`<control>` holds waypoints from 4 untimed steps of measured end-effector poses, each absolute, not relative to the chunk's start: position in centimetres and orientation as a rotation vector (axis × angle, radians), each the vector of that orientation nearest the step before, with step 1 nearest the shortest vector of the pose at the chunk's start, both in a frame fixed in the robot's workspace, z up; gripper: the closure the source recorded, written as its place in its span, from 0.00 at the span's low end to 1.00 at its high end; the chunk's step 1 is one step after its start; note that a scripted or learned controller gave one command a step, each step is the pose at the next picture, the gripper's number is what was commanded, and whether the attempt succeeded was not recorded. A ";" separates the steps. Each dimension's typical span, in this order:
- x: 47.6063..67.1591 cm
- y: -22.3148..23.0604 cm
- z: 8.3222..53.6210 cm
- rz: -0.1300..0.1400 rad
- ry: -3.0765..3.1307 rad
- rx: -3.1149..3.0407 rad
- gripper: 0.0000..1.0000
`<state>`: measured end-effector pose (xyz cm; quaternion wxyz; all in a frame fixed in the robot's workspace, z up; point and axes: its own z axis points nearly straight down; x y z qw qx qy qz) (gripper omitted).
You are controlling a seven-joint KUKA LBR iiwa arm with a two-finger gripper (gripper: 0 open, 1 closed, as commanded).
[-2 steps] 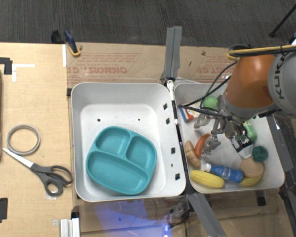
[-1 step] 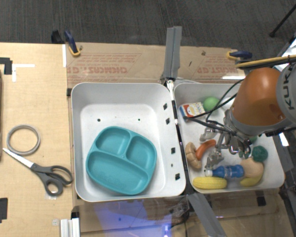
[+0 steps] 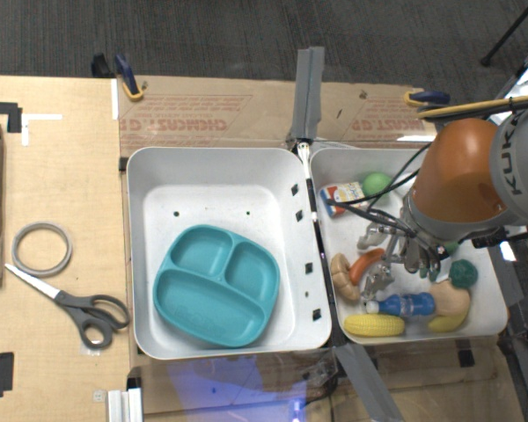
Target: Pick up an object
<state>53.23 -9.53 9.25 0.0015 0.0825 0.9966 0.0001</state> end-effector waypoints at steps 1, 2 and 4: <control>52.9 -9.2 9.2 0.000 3.100 0.501 0.00; 52.0 -9.7 9.1 0.000 3.074 0.652 0.00; 60.2 -10.2 10.3 -0.003 3.053 0.707 1.00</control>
